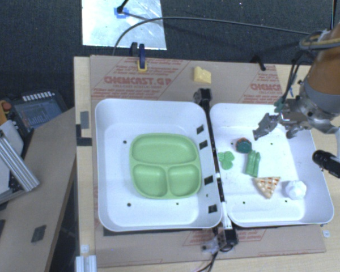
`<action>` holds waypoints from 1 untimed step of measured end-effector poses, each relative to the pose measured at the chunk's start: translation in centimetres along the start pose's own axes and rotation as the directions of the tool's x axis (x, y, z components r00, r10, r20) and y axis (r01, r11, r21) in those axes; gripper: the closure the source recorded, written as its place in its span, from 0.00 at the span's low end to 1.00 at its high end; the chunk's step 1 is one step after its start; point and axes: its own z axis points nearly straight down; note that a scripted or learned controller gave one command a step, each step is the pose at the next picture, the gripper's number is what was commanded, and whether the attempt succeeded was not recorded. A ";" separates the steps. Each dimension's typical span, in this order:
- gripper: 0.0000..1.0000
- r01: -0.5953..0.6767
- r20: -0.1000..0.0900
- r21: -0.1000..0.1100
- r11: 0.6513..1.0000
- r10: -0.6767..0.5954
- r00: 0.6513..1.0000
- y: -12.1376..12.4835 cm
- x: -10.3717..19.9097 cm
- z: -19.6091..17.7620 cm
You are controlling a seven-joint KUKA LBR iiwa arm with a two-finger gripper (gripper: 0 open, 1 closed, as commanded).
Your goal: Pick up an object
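Note:
The right bin (311, 152) holds several small objects: a teal round piece (244, 146), a green leafy piece (225, 160), a green block (253, 164), a pizza-slice toy (267, 186) and a white lump (296, 190). My gripper (273, 134) hangs over the back of this bin, up and to the right of the teal piece. Its fingers are spread open with nothing between them. It touches none of the objects.
The left bin (110, 152) holds a green divided plate (163, 165). A yellow piece (202, 74) lies on the cardboard behind the bins. A black clamp (203, 97) sits at the bins' shared back edge. Cables cross overhead at the back.

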 end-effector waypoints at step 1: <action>0.00 0.002 0.001 -0.012 1.000 -0.002 1.000 0.2 0.0 -0.6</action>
